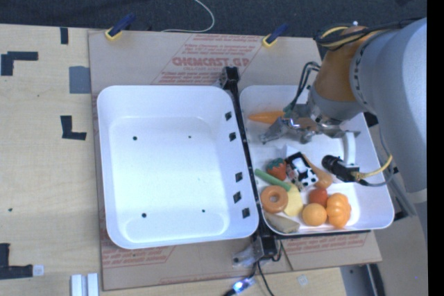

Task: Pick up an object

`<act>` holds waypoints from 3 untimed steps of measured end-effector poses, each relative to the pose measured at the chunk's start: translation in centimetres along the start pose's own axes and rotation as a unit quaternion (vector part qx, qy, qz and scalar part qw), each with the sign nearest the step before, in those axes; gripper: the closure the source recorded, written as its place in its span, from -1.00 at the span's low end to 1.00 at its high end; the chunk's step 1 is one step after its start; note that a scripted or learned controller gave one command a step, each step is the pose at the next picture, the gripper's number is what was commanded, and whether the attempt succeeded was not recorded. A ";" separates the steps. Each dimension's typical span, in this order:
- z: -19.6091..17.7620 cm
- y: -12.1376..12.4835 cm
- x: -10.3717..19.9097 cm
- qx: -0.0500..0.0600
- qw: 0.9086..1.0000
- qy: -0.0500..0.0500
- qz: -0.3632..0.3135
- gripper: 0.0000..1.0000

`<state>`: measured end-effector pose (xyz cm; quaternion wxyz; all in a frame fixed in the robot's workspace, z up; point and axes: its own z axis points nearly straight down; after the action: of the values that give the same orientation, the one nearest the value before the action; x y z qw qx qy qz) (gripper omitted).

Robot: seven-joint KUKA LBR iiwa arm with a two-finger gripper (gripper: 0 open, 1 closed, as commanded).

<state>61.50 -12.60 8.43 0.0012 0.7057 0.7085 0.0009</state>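
Jaws (pixel 272 136) sit low in the right bin (pixel 378 222), beside the orange carrot piece (pixel 267 117); look slightly parted with nothing between them. Toys are heaped at the bin's near end: donut ring (pixel 274 199), two orange balls (pixel 326 210), black-and-white cow toy (pixel 301 172). They're probably light hard plastic and slippery; I'd pinch the donut ring across its rim, since balls would likely roll out

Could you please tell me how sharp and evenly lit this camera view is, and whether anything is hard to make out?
Camera view: light is soft and even, the left bin bright white without harsh glare; the toys in the right bin cast faint shadows; the image is slightly soft and grainy, so the gripper near the orange carrot looks blurred.
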 end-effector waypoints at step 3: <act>-10.6 -7.2 11.6 -0.003 1.000 0.003 -0.005 1.00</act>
<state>54.24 -1.00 19.02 0.0015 0.7023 0.7118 0.0049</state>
